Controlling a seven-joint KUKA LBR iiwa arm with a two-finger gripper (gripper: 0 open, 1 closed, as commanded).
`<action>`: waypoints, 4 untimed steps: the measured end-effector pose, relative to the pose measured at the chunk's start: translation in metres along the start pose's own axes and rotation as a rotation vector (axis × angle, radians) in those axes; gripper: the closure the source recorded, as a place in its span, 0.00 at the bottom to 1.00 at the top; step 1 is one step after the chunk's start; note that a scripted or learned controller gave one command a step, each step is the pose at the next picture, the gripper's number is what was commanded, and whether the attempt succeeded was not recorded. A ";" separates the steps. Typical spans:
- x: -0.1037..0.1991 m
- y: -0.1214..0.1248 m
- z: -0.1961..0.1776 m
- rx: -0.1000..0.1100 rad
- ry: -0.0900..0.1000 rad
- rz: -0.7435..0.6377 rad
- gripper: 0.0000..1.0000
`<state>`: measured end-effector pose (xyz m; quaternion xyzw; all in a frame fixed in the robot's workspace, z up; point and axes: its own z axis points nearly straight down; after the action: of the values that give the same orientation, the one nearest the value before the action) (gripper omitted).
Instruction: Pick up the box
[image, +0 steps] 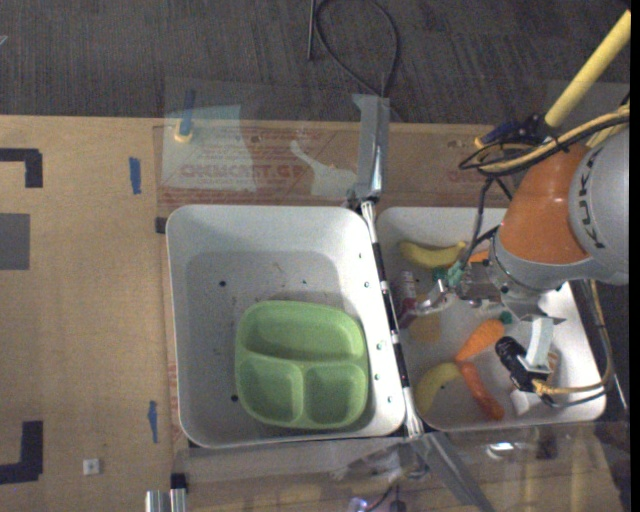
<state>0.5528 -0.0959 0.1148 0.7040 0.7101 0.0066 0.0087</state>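
In the right bin (585, 405) your tool (432, 296) hung low; I couldn't tell its state. No box could be made out; a banana (430, 254) lay just beyond, carrots (480, 340) beside.

Soft, even overhead light, faint shadows inside the white bins (190, 260), slight blur, mild glare on clear sheeting.

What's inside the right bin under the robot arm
The right bin holds a banana, a carrot, another yellow piece and an orange piece. The arm covers the bin's upper right, so anything below it is hidden.
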 end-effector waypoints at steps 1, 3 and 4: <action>-0.065 0.030 0.026 0.018 0.005 0.083 0.00; -0.015 0.061 0.016 0.010 -0.006 0.202 1.00; 0.033 0.079 -0.141 0.022 -0.003 0.457 1.00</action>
<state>0.6280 -0.0621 0.2568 0.8466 0.5322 -0.0003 0.0005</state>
